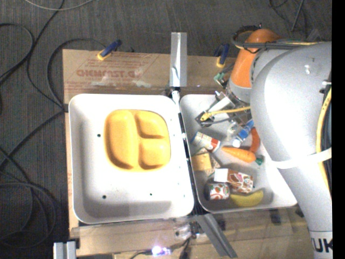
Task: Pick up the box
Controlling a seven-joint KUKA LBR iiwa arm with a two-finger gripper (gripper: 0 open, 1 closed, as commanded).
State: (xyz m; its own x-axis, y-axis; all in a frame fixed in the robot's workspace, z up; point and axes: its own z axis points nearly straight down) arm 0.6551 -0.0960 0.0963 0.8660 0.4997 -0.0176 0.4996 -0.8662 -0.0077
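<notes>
- Over the right bin (280,201), the gripper (207,116) hangs near the top end, with nothing between its fingers. I cannot tell how wide they are spread.
- Lower down in that same bin, the box (202,161) lies near the left wall, small and brown.
- Close to the box are a can (207,141), a carrot (239,155) and a banana (247,198).
- On the other side, the left bin (86,198) holds a yellow tray (137,139).
- So the box is not picked up yet. I think the reaching down, the grabbing and the lifting are all left to do.
</notes>
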